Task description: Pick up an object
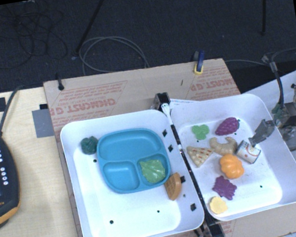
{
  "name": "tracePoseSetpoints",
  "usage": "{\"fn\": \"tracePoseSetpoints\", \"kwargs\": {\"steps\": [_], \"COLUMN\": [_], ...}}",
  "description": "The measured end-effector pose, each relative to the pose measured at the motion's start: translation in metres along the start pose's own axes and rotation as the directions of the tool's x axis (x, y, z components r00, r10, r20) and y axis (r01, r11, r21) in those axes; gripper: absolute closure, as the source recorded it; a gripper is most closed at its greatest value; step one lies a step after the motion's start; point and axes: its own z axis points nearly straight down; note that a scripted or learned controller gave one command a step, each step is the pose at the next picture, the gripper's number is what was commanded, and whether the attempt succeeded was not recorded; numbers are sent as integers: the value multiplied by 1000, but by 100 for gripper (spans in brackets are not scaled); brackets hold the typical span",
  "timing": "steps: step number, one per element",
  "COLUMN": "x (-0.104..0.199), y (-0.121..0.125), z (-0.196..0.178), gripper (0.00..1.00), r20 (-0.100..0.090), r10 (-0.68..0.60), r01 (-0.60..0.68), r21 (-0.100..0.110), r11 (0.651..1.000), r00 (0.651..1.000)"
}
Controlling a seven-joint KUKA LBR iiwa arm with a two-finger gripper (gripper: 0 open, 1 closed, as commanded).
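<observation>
The bench (pixel 16 110) carries a cardboard sheet (pixel 131 89), and on it sit two shallow white bins side by side, so that things can be lifted from one and dropped in the other. The left bin (pixel 92 221) holds a blue divided plate (pixel 126 153) at its centre, with a green leafy piece (pixel 153 170) in the plate's compartment at five o'clock. A dark green ball (pixel 88 145) lies just off the plate at ten o'clock, and a brown piece (pixel 173 186) leans by the divider at four o'clock.

The right bin (pixel 283 176) holds the likely targets, crowded toward its middle: a green piece (pixel 200 131) and a purple grape cluster (pixel 227 126) at twelve o'clock, a tan wedge (pixel 199 155) at nine, a beige knobbly piece (pixel 223 145) at the centre, an orange fruit (pixel 232 166) just below it, a purple leaf shape (pixel 224 187) and a yellow round (pixel 218 205) toward seven o'clock.

The arm enters at three o'clock. Its claw (pixel 256 138) reaches over the bin's right part, just beside a small white can (pixel 249 153) with a red band, which lies tilted near the orange fruit. Whether the claw is spread or closed I cannot tell, and nothing is seen held. The can seems the object it is aiming at, being apart from the cluster on its right side.
</observation>
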Motion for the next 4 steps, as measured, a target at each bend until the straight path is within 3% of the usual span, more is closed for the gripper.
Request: {"fn": "tracePoseSetpoints", "kwargs": {"steps": [1,2,3,4], "x": [64,53,-2,30], "y": [3,74,93,144], "z": [189,183,183,184], "gripper": [0,0,0,0], "r20": [-3,2,1,-1], "r10": [-3,-2,0,-1], "r01": [3,2,0,1], "r21": [7,-5,-3,9], "r11": [1000,1000,1000,1000], "r00": [1000,1000,1000,1000]}}
